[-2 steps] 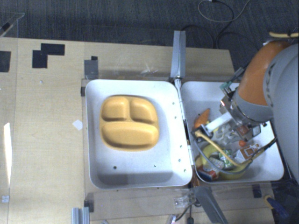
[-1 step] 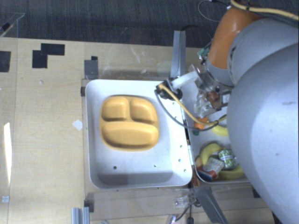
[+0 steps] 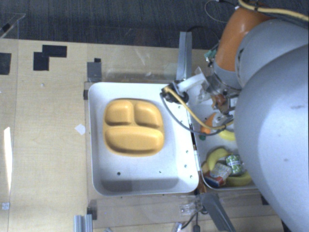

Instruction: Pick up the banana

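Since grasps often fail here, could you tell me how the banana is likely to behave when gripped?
The banana looks curved and smooth, so it may slip or pivot between fingers. It lies crowded among other items in the right bin, so neighbours may shift.

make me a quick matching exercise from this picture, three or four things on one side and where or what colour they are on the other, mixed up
Things:
1. divided plate
2. banana
3. orange band
4. black squares

Descriptions:
A. on the arm above the wrist, top right of the view
B. on the bench to the far left of the bins
C. yellow, lying in the left bin
D. in the right bin, among other items, close beside the arm

Pairs: 1-C, 2-D, 3-A, 4-B
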Robot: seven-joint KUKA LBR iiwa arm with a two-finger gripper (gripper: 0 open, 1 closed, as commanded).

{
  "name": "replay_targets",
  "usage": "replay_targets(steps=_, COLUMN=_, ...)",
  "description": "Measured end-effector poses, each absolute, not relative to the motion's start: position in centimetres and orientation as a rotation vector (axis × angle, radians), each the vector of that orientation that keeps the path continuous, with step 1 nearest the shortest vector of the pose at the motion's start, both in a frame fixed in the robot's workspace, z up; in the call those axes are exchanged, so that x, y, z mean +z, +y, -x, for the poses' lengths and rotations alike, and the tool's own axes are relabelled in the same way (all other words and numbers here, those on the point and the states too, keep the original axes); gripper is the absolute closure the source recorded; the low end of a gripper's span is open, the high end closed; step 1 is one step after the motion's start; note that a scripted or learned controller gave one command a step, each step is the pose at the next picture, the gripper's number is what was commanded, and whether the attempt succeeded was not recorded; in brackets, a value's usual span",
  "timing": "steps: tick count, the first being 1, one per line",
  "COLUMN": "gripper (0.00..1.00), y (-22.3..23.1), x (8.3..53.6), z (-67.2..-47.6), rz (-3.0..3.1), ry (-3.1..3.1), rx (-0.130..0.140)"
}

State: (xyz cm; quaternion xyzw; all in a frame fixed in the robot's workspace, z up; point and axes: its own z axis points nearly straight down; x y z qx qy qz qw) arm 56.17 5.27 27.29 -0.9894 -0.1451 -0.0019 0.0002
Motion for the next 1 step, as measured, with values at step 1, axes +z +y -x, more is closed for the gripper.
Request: replay_targets(steps=1, gripper=0.00, y=1.80, x=18.60, z=-53.94, rz=3.103, ry=-0.481, rx=0.001)
